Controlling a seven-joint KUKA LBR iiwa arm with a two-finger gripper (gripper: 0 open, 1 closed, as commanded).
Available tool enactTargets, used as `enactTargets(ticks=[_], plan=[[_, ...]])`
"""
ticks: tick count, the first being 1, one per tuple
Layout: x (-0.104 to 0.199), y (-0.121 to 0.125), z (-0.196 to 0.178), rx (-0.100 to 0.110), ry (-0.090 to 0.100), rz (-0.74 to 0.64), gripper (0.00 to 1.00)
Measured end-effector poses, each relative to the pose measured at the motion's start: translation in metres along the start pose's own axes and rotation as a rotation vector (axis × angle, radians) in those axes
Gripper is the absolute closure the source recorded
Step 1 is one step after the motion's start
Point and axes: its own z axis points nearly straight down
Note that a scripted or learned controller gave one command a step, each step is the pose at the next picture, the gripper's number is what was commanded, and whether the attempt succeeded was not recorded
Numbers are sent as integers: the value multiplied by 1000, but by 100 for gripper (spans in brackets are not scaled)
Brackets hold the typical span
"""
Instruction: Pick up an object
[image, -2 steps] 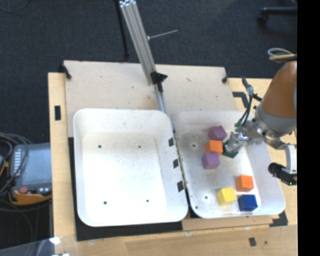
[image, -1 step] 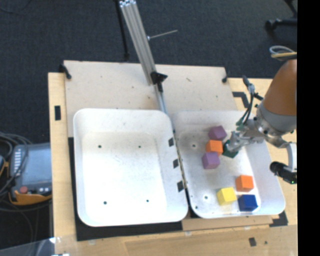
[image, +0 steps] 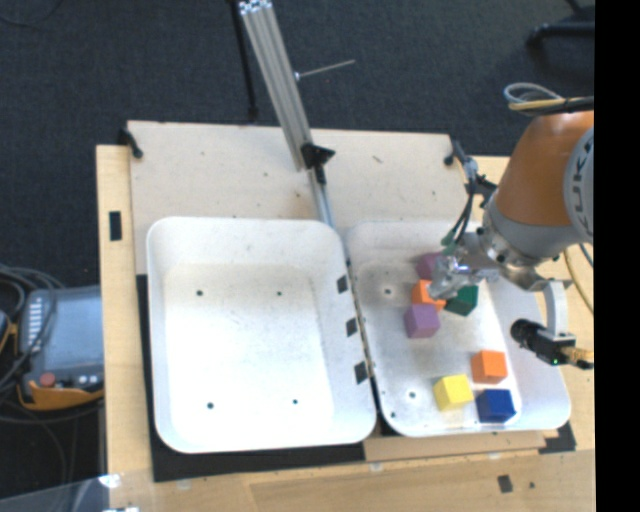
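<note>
The gripper (image: 452, 283) is down in the right bin (image: 392, 262), in the upper middle of that bin, right of the frame's centre. Its tip sits among a tight knot of blocks, and whether it is wide, narrow or closed on anything cannot be told, since the wrist hides it from above.

In that knot a small orange block (image: 428, 294) lies at the gripper's left side, seemingly touching it, a green block (image: 463, 300) lies just below and right of it, and a pale purple block (image: 430, 265) sits just above and left, partly covered by the gripper. A brighter purple block (image: 422, 320) rests just below the small orange one. These four crowd each other, leaving little room between them.

Toward the bin's lower right corner stand three more: an orange cube (image: 489, 366), a yellow cube (image: 452, 391) and a blue cube (image: 495, 405), the blue one close to the lower rim, the yellow and blue near each other. The left strip of the right bin lies bare, offering the widest room.

The left bin (image: 250, 330) fills the frame's centre left, its right rim beside the right bin's left rim. A metal pole (image: 285, 95) slants from the top of the frame down to the bins' shared upper corner. The arm (image: 545, 185) covers the right bin's upper right edge.
</note>
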Motion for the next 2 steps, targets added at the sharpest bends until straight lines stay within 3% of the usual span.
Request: enactTargets(ticks=[2], plan=[[113,-12,-5,4,0,0,100]])
